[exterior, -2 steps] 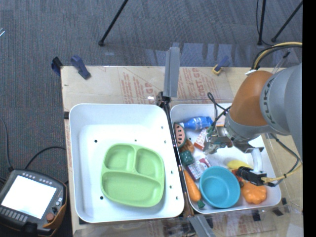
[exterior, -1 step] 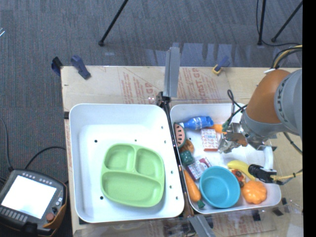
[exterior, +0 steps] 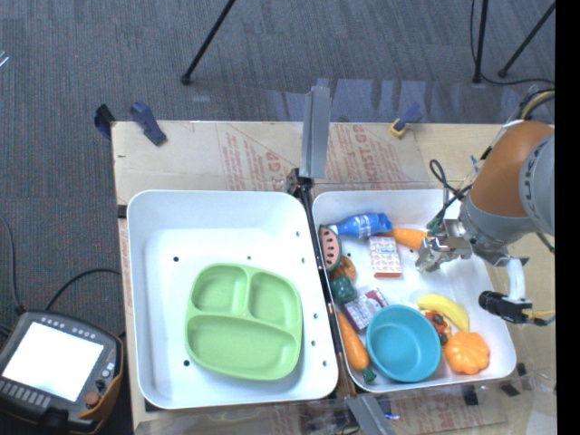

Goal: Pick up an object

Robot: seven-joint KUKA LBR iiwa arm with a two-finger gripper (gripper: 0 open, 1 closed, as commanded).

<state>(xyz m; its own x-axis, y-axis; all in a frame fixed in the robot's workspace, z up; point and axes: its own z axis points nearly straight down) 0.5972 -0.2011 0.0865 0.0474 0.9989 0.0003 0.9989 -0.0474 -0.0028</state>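
The right bin [exterior: 453, 205] holds several objects: a blue bottle [exterior: 362, 225], a small orange carrot [exterior: 410, 237], a red-and-white card [exterior: 385, 256], a watermelon slice [exterior: 327, 243], a blue bowl [exterior: 403, 343], a banana [exterior: 444, 309], an orange pumpkin [exterior: 467, 353], a long carrot [exterior: 353, 343] and a foil packet [exterior: 361, 311]. My gripper [exterior: 433, 256] hangs over the bin's right middle, just right of the small carrot and card and above the banana. Nothing is visibly between its tips.
The left bin [exterior: 154, 243] carries a green divided plate [exterior: 245, 320]. A grey metal post [exterior: 317, 139] stands behind the gap between the bins. A teach pendant [exterior: 59, 361] lies on the floor at lower left. Tripod legs [exterior: 213, 30] stand beyond the bench.
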